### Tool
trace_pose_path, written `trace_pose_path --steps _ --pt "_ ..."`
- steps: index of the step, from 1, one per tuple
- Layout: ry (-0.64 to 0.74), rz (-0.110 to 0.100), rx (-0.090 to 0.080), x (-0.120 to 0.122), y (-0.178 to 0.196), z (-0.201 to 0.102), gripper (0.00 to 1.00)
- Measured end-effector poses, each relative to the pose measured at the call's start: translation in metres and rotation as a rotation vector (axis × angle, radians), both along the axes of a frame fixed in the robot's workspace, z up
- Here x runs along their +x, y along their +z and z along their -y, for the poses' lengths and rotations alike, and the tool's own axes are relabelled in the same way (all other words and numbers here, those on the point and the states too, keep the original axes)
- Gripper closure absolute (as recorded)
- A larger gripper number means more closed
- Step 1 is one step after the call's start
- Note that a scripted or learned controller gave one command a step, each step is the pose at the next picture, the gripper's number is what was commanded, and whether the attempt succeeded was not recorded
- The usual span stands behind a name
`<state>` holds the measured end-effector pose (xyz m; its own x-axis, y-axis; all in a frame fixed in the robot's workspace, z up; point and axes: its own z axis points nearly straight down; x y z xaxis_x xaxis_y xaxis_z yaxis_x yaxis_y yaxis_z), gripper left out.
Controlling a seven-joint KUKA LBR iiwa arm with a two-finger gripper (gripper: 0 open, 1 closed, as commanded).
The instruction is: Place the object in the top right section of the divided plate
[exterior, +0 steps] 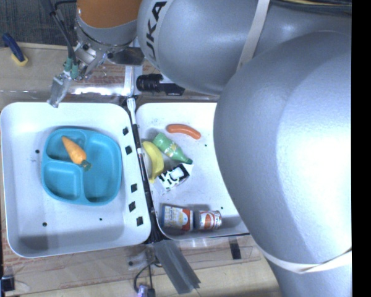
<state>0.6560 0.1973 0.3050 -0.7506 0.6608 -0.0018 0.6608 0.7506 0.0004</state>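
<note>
**Carrot on the blue plate**

My arm (284, 104) fills the 3 o'clock side. The left bin (18, 228) holds the divided plate (105, 184) — the carrot (75, 150) lies at its 11 o'clock. My tool (62, 86) hangs at the bin's 12 o'clock rim — whether it is apart or together I cannot tell.

so the plate (105, 187) sits in the left bin (18, 166), with the carrot (75, 151) lying across its upper part. right bin (201, 113) has a sausage (183, 130) at the back, then bottle (170, 148) beside banana (152, 158), a carton (174, 176) just in front, and a can (191, 219) at the front edge
</note>
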Motion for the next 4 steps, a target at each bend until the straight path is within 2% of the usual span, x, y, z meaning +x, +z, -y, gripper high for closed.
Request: trace_pose_path --steps 1,2,3,4 --pt "0.002 -0.004 -0.001 -0.034 -0.181 -0.006 0.0" --pt "0.396 0.001 0.0 -0.006 -0.085 0.013 0.0" --pt "0.699 0.003 -0.001 -0.006 -0.034 -0.016 0.0" --pt "0.717 -0.002 0.0 -0.038 -0.067 -0.02 0.0"
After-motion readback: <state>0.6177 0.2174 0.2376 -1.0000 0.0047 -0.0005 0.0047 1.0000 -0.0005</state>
